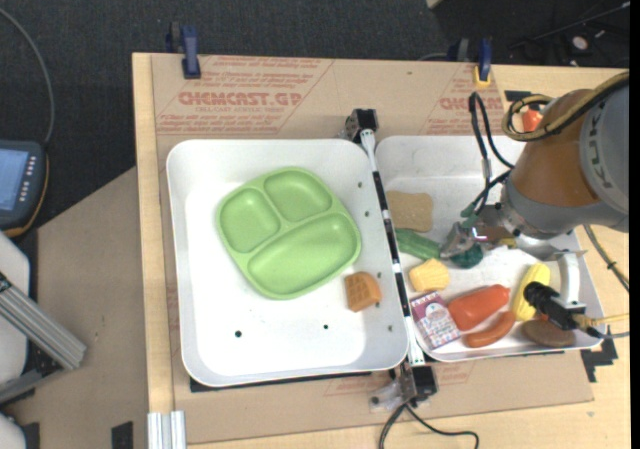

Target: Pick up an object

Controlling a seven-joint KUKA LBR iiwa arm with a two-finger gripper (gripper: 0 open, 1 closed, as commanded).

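Arm: the grey KUKA arm (560,172) with its orange band is reaching in from the right and leaning over the right bin (440,159).
Gripper: the gripper (466,240) is hanging low inside the right bin, just right of the divider (385,227) between the two bins; whether it is spread or pressed together cannot be told, and nothing is visibly pinched.
Green object: a dark green item (415,243) is lying just left of the gripper, near the divider.
Tan slab: a flat tan piece (410,208) is resting above the green object, against the divider side of the right bin.
Yellow block: a small yellow piece (430,275) is sitting just below the green object.
Red item: an orange-red toy pepper shape (480,305) is lying right of the yellow block.
Packet: a small pink and white packet (434,319) is lying at the front left of the right bin, beside the divider.
Banana: a yellow toy banana (529,290) is lying right of the red item.
Left bin: the left bin (200,237) is holding a green divided plate (288,232) left of the divider.
Orange chunk: a small orange-brown piece (363,289) is sitting in the left bin, just off the plate's lower right edge and close to the divider.
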